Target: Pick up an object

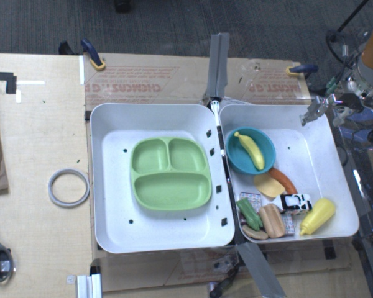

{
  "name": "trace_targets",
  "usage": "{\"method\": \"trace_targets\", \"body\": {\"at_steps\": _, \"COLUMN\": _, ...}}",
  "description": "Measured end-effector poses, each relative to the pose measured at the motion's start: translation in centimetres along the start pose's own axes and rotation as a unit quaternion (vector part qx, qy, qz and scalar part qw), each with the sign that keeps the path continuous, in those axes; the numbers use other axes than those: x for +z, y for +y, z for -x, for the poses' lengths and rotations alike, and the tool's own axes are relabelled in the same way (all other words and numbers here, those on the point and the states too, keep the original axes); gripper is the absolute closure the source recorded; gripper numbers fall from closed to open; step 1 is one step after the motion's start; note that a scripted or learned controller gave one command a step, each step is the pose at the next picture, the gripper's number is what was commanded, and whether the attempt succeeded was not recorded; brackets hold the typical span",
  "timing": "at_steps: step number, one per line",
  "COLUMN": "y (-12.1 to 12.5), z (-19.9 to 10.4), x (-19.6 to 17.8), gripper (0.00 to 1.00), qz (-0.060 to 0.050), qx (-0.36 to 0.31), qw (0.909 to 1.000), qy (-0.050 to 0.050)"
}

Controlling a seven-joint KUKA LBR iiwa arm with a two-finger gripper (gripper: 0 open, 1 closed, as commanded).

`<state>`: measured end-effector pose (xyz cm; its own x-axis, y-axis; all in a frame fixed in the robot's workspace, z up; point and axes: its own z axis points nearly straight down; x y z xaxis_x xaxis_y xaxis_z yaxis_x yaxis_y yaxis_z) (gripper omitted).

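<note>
Camera view: the gripper [312, 112] hangs at the right white plastic bin's [336, 160] upper rim, well above the yellow banana [251, 149] in its blue bowl [236, 158].

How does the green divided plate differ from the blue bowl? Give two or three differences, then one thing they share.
The green divided plate lies in the left bin; the blue bowl sits in the right bin. The plate is roughly squarish with three compartments; the bowl is round and undivided. The plate looks larger and holds nothing; the bowl holds a banana. Both sit upright.
</note>
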<state>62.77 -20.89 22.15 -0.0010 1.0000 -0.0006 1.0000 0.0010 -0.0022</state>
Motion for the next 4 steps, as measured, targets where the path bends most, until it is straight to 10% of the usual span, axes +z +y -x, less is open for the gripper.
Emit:
{"method": "trace_targets", "body": {"at_steps": 2, "y": -4.4, "z": -9.4, "x": 13.1, "gripper": 0.0, "qz": 0.0, "qx": -0.072, "qw": 0.9974, "qy": 0.0}}
{"method": "trace_targets", "body": {"at_steps": 3, "y": -12.7, "z": -8.9, "x": 12.9, "gripper": 0.0, "qz": 0.003, "qx": -0.025, "qw": 0.9997, "qy": -0.001}}
{"method": "trace_targets", "body": {"at_steps": 4, "y": -4.7, "z": -6.8, "x": 13.0, "gripper": 0.0, "qz": 0.001, "qx": -0.08, "qw": 0.9968, "qy": 0.0}}
